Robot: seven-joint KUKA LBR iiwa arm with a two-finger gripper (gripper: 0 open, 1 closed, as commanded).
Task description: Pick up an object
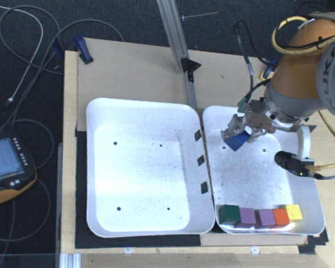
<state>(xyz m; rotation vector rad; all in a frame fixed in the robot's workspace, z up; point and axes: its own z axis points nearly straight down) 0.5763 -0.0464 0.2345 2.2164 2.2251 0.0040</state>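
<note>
We've got the blue block (236,141) clamped between the gripper (236,132) fingers, raised over the right bin (239,175). Pick looks basically done; other blocks sit well below the tool, near bin's front edge.

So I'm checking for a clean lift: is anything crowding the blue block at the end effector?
Nothing visible does. The blue block sits between the end effector's fingers, apart from the row of blocks along the right bin's near edge.

Arm (310,60) cut off at right edge.
</note>
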